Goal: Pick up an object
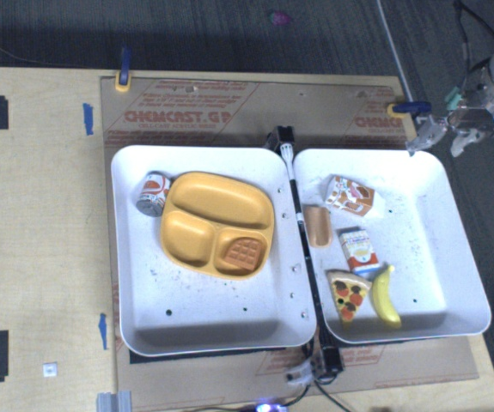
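Note:
My gripper (437,142) hangs over the far right corner of the right bin (453,230), open, with nothing between its fingers. In that bin lie a red and white carton (350,196), a small brown hot dog (317,226) by the left wall, a little juice box (360,249), a pizza slice (345,294) and a banana (385,297). All of them sit to the left of and nearer the camera than the gripper, apart from it.
The left bin (143,299) holds a yellow divided plate (216,223) with a waffle (244,253) in one compartment, and a tipped can (152,193) at its far left. Both bins rest on a cardboard sheet (255,110) with a blue clamp (410,108) near the gripper.

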Tool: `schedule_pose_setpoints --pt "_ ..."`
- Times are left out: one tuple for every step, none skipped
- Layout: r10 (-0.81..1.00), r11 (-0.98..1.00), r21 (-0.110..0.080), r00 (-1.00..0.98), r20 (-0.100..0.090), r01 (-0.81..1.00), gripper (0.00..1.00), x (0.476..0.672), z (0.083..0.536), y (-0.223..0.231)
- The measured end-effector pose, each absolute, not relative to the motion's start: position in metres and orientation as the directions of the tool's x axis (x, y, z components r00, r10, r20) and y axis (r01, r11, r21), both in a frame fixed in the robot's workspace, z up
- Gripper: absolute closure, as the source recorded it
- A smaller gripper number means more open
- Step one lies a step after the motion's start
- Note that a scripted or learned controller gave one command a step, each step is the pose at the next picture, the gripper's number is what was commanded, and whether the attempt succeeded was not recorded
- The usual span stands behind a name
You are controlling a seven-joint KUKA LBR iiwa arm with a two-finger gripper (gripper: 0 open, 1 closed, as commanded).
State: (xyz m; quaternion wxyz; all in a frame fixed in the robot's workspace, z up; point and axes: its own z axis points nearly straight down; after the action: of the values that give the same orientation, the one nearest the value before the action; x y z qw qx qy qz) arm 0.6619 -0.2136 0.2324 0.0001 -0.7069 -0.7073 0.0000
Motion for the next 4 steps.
schedule_pose_setpoints --pt "1.0 0.007 -0.009 -0.006 0.022 1.0 0.0 0.659 0.097 -0.211" --pt "1.0 0.001 0.007 -0.001 -0.001 1.0 0.0 0.583 0.089 -0.201" --pt "1.0 0.0 0.012 0.0 -0.005 1.0 0.0 0.529 0.089 -0.182" --pt "1.0 0.0 0.017 0.0 -0.006 1.0 0.0 0.486 0.09 -0.105"
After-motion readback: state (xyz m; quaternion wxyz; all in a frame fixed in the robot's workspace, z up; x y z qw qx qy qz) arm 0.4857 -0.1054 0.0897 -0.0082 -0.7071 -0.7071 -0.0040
